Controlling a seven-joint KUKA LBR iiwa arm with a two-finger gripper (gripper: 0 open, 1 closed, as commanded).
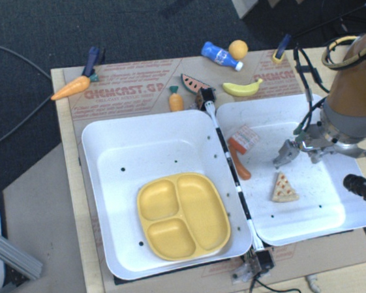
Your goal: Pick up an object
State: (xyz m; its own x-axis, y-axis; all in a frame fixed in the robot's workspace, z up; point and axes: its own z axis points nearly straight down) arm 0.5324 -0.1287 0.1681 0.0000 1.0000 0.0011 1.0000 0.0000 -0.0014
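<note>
Yellow divided tray [183,215] sits nearest you in the left bin [105,151]. In the right bin [349,219] the pizza-slice toy [283,188] lies flat, untouched; beyond it an orange carrot-like piece [239,158] rests by the divider. Your gripper [288,155] hangs above and just beside the slice, fingers slightly spread, pinching nothing. Judgement: nothing lifted yet; descent, closing and lift remain. Banana [242,88] lies outside, farthest.
</note>
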